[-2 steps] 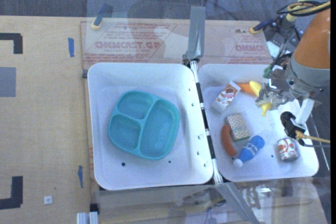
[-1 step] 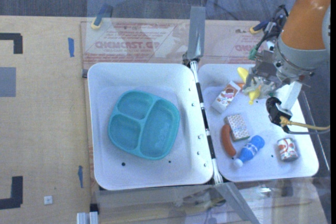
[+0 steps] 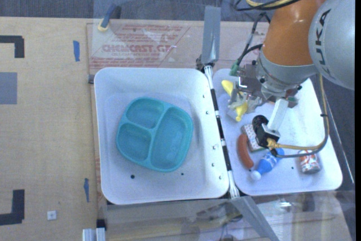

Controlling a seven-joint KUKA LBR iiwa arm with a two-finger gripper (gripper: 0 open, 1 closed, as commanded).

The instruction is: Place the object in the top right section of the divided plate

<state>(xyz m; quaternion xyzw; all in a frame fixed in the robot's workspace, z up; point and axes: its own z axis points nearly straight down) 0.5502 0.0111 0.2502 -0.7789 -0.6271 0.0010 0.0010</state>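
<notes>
A teal divided plate (image 3: 153, 134) with three sections lies in the left white bin (image 3: 113, 87). My gripper (image 3: 247, 100) hangs low over the upper left part of the right bin (image 3: 330, 178), right above some yellow pieces (image 3: 238, 110). The wrist hides whether anything sits between the fingers. Another yellow piece (image 3: 227, 87) lies just left of the gripper, near the bin's left wall.
The right bin also holds a red sausage-like object (image 3: 245, 153), a small blue bottle (image 3: 265, 165), a small can (image 3: 309, 163) and a brownish block (image 3: 250, 139). A ridge (image 3: 219, 132) divides the two bins. The arm covers the right bin's upper part.
</notes>
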